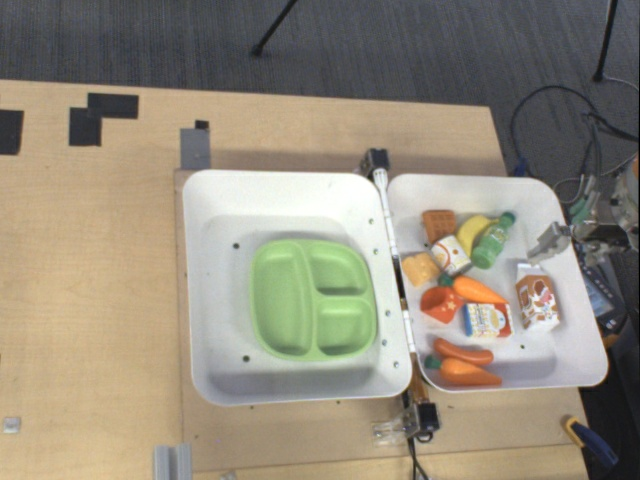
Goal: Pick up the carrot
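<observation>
The carrot [481, 291] is orange with a green stem end and lies flat near the middle of the right bin [572, 366], pointing right. It touches a red pepper [439, 304] on its left and a small blue-and-white carton [486, 320] just in front. My gripper [553, 238] sits low at the bin's right rim, to the right of and behind the carrot, well apart from it. Nothing is seen held in it.
Around the carrot lie a green bottle [491, 240], a yellow fruit [470, 231], a small can [452, 255], a brown cracker [437, 224], a brown-and-white packet [537, 301] and two orange-red sausage shapes [464, 363]. The left bin [215, 218] holds a green divided plate [312, 300].
</observation>
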Action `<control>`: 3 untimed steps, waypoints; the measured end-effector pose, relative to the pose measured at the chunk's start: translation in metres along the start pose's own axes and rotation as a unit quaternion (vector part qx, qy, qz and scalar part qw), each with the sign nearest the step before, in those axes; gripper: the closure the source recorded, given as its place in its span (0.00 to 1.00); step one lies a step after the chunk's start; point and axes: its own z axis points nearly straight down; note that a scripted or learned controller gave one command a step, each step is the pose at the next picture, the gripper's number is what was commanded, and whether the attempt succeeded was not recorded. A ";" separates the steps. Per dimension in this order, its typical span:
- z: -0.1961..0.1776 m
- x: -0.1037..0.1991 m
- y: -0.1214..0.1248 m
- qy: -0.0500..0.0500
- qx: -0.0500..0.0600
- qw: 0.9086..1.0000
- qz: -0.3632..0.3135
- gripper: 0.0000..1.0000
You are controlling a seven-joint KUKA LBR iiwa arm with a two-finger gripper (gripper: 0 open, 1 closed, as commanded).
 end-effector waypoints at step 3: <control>0.124 0.084 0.003 0.001 0.000 0.992 0.126 1.00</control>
